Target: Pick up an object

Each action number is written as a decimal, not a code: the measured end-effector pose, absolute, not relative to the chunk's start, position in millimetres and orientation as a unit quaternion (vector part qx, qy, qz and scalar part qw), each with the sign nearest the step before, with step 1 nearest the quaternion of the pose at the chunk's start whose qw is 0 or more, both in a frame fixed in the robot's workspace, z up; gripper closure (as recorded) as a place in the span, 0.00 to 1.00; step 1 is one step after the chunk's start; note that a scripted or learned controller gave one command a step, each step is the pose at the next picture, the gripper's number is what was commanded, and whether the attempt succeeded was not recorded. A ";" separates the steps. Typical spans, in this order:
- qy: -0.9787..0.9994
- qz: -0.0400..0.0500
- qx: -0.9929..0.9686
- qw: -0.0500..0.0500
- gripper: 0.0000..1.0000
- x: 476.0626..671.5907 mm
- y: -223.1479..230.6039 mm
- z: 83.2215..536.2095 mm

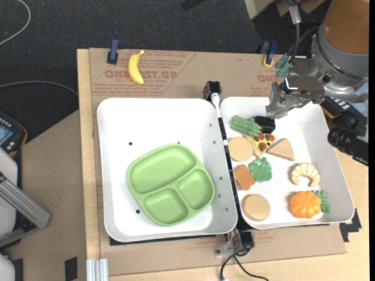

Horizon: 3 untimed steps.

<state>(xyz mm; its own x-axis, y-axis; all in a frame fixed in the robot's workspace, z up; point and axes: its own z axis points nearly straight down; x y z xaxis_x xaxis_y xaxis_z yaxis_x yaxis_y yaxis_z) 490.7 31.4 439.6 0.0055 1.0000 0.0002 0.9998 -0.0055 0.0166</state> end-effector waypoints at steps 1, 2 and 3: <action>0.706 -0.005 0.708 -0.004 1.00 490.2 36.6 304.0; 0.708 0.002 0.706 0.002 1.00 479.5 55.6 347.1; 0.707 -0.004 0.707 -0.004 1.00 488.8 75.7 256.2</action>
<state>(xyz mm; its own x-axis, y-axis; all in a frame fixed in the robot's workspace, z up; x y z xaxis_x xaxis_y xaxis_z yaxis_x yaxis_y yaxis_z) 488.8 75.7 256.2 -0.0006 1.0000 -0.0006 0.9999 0.0006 -0.0108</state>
